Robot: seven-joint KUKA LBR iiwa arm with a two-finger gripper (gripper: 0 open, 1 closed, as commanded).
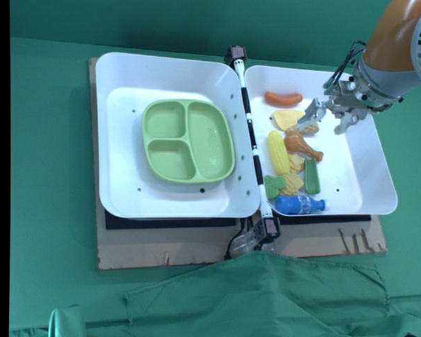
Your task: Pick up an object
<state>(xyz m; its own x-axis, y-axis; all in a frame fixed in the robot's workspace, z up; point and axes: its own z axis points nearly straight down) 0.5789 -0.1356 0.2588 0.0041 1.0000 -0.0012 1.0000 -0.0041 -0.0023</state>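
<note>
White bins side by side; my gripper (330, 115) hovers spread apart, holding nothing.
Toy food, including a drumstick (300, 145), lies along the right bin's (368, 170) left edge; picking remains undone.

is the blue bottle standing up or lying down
Lying down: the blue bottle rests on its side along the right bin's near edge, cap pointing right.

Toy foods (292, 161) clustered along the right bin's (365, 181) left side

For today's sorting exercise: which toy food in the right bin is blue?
The bottle, lying on its side at the bin's near edge. The other toys there are red, yellow, orange or green.
</note>
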